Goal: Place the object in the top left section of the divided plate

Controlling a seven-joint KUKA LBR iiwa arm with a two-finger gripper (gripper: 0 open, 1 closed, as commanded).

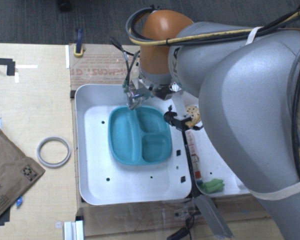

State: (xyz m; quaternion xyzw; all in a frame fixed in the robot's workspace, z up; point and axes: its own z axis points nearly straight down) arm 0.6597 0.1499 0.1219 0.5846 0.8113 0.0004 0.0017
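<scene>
Roll of tape (53,151) lies out left on the bench, well apart from the left bin (90,184). The blue divided plate (139,135) sits mid-bin, white floor open around it. The gripper (134,100) hovers over the plate's far rim. A green object (211,185) lies in the right bin.

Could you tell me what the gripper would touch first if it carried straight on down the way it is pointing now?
Probably the blue divided plate: the gripper hangs over its upper rim, though height is hard to judge.
</scene>
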